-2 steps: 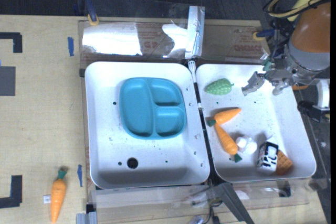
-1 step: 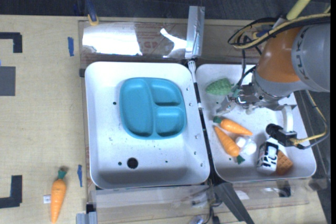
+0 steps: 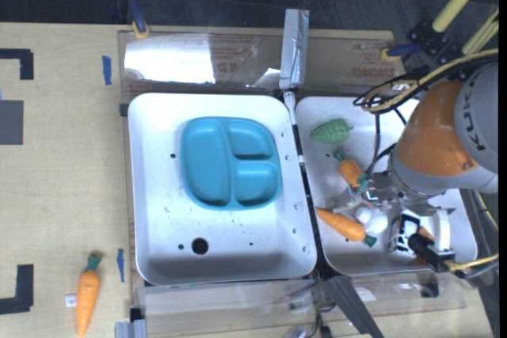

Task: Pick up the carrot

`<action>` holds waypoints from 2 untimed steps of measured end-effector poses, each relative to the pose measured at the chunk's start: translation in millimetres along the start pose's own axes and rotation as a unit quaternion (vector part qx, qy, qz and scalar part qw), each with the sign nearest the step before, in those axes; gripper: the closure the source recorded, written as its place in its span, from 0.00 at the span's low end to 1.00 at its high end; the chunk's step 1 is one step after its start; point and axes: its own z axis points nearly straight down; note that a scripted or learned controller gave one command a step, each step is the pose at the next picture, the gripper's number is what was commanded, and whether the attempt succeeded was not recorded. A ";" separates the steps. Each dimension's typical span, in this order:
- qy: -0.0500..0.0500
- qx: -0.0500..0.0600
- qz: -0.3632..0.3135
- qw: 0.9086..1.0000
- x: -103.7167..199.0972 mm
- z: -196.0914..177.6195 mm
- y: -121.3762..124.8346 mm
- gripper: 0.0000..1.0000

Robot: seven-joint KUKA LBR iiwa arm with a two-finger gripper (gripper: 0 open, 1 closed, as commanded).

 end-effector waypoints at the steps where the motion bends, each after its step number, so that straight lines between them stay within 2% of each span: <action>1: 0.000 -0.001 0.025 1.000 2.7 0.6 66.7 0.00; 2: 0.000 0.001 0.136 0.991 -17.3 -65.5 21.3 0.00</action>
